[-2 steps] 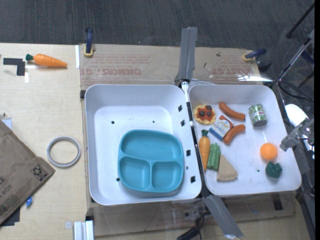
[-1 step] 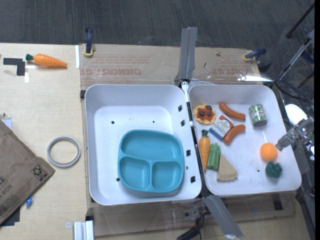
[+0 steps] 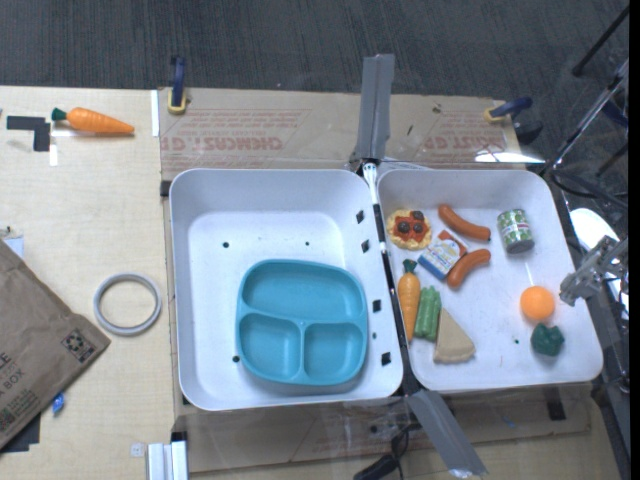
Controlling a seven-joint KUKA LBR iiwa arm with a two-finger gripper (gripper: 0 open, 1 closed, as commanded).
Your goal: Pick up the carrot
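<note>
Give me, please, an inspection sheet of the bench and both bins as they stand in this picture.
Surface: wooden bench, left bin, right bin.
Job's things: carrot lying at right bin's left wall, beside green vegetable.
Clutter: blue tray in left bin; sausages, can, orange in right bin; second carrot, tape ring on bench.
Grippers: gripper at right bin's right edge.
Cables: nothing seen.
Surroundings: dark carpet.
</note>
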